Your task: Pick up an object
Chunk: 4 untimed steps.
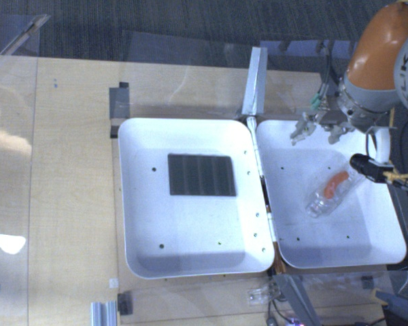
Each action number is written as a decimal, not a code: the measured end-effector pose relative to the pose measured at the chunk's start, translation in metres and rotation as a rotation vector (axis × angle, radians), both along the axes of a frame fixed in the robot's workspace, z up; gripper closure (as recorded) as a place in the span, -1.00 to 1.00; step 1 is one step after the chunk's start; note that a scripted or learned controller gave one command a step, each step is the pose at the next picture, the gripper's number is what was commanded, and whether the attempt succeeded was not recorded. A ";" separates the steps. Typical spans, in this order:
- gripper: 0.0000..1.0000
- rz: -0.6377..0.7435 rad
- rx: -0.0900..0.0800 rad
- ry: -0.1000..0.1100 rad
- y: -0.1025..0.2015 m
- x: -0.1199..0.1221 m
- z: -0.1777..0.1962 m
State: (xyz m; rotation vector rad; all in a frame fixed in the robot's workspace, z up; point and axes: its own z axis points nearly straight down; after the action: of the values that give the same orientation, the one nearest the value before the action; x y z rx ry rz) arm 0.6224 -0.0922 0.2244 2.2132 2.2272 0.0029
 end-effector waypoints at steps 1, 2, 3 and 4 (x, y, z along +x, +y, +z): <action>-1.00 0.046 0.000 -0.001 -0.013 0.004 -0.073; -1.00 0.114 -0.002 -0.002 -0.098 -0.024 -0.070; -1.00 0.066 -0.001 -0.002 -0.113 -0.050 -0.069; -1.00 0.025 -0.002 -0.004 -0.113 -0.045 -0.109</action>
State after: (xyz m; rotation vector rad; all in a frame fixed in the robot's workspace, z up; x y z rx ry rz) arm 0.5774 -0.2052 0.1150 2.1826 2.2512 0.0057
